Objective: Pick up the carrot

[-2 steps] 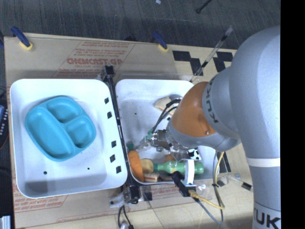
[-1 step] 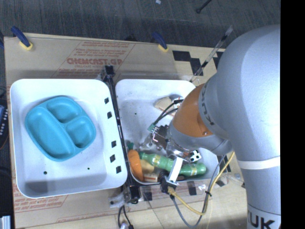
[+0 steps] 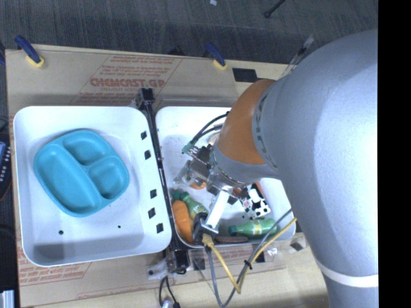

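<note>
Dark grey carpet is lying behind a table covered in brown cardboard with red print, and two shallow white plastic bins are sitting on it side by side. The left bin is holding a glossy sky-blue divided plate with rounded compartments. In the crowded right bin, the smooth orange toy carrot, tapered and green-topped, is lying along the left wall near the front corner. A green plastic bottle is lying on its side near it, with a small black-and-white spotted piece further back.

The grey arm with the orange band is reaching down into this bin, and the gripper is hanging just behind the carrot. Whether it is released or clenched I cannot tell, and nothing is showing held. Judging by this, the approach is under way. The next move is calling for a shift toward the front corner and a descent across the carrot's narrow width, clear of wall and bottle; the slick, rounded skin is likely to slip.
</note>
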Controlling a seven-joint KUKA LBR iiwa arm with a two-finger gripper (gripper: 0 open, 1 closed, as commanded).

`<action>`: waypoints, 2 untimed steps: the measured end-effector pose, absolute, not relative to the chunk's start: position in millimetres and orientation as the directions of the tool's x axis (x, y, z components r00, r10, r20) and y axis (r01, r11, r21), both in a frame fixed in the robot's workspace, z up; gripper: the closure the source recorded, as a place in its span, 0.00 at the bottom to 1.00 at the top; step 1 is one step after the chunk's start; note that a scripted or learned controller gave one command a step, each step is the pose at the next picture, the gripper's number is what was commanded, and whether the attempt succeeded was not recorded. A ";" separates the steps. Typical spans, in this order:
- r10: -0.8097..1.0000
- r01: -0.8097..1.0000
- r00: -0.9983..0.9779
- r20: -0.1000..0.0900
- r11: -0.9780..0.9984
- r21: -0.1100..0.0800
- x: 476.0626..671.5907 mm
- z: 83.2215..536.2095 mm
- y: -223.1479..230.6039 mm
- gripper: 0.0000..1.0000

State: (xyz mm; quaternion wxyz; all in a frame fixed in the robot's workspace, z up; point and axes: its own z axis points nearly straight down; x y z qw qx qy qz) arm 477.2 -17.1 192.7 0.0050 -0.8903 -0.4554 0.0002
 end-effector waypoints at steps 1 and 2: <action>0.808 0.808 0.589 0.000 -0.589 -0.012 476.0 191.0 -19.7 0.00; 0.706 0.706 0.709 -0.004 -0.709 -0.006 475.9 190.9 -26.6 0.00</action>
